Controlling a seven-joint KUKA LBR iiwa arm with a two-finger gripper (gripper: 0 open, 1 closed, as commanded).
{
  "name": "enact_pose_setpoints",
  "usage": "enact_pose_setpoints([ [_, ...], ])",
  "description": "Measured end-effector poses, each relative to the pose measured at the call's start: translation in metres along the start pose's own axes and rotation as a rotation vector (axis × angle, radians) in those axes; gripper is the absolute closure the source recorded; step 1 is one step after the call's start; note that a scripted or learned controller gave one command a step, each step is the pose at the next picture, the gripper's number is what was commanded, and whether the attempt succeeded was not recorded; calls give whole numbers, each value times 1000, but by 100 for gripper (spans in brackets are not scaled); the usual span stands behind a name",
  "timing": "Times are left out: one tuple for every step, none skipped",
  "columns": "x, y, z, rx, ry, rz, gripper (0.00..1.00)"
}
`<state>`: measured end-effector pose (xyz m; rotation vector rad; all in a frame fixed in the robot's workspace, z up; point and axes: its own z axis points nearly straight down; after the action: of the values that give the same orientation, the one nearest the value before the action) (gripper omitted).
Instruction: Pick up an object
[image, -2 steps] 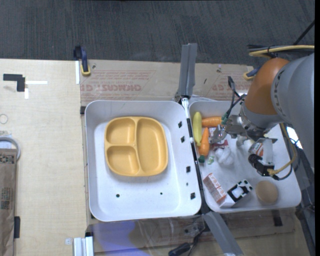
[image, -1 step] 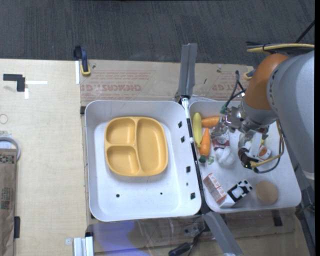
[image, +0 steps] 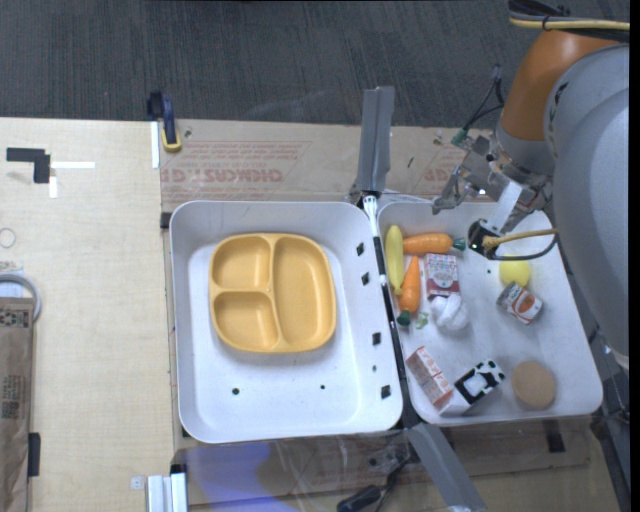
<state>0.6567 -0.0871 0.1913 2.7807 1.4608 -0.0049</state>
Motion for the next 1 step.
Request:
enact_pose_setpoints([
  [-46, -31, 95, -5, 5, 137, 0],
])
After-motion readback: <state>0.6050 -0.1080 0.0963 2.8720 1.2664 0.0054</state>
